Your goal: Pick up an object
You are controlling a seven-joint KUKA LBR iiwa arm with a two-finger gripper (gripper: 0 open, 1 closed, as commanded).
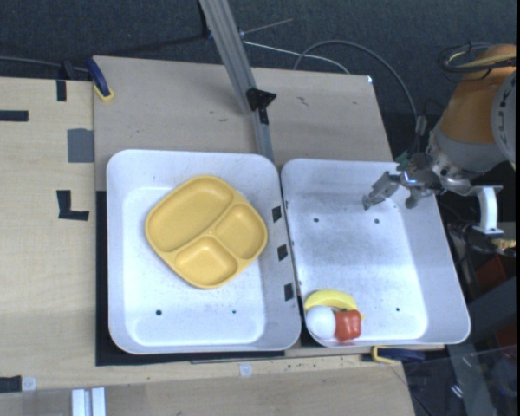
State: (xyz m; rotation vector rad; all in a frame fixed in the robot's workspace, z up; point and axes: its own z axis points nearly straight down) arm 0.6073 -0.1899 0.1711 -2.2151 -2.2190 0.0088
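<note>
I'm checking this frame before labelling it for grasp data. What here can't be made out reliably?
- Gripper, camera view: small and blurred over the right bin; how it stands can't be read.
- Small objects in the right bin's near-left corner, camera view: a yellow, a white and a red piece bunched together; too small to tell what they are or whether they are separate.
- Arm, camera view: cut off by the right edge.
</note>
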